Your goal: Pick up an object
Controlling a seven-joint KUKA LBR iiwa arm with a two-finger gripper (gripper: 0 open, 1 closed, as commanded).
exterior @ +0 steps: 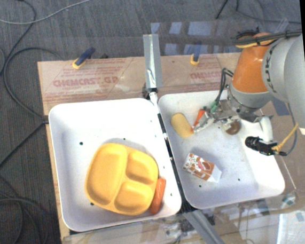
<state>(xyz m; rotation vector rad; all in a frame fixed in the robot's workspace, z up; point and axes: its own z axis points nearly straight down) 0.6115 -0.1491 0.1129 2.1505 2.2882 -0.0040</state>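
Closest to the gripper [205, 120]: a tan roll [182, 125], lying in the right bin [266, 188] near its upper left corner, just beside the dividing wall. Probably light and somewhat soft, with a rounded, matte skin; unlikely to slip, but liable to dent under a hard squeeze. Best taken across the narrow middle. Long axis running roughly along the bin's left wall, far end tipped slightly left, both ends blunt. Gripper's opening: cannot tell from this angle.

Small carton [201, 167] flat, right bin [265, 183]
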